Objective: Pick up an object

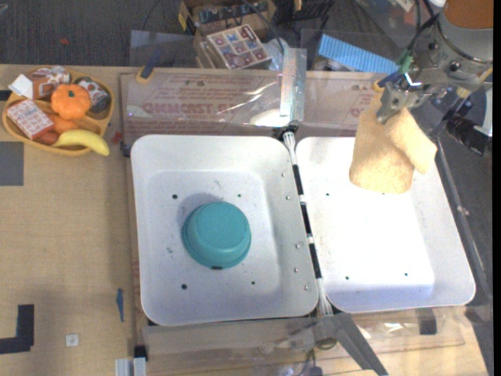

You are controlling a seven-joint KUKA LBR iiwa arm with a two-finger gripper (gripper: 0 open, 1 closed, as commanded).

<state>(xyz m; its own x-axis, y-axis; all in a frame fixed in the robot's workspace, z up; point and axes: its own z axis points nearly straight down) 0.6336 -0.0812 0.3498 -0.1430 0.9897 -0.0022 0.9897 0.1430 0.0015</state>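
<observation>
At the upper right of the frame, the end effector (389, 104) is pinched closed on the top of a tan cloth (385, 157), which hangs draped above the right bin (438, 288), lifted by one corner. A teal bowl (217, 234) sits untouched in the left bin (149, 210).

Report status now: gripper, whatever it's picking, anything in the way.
Gripper shut on tan cloth, top corner pinched. Cloth hangs draped above right bin. Teal bowl upside down in left bin, well apart. Nothing blocking.
</observation>
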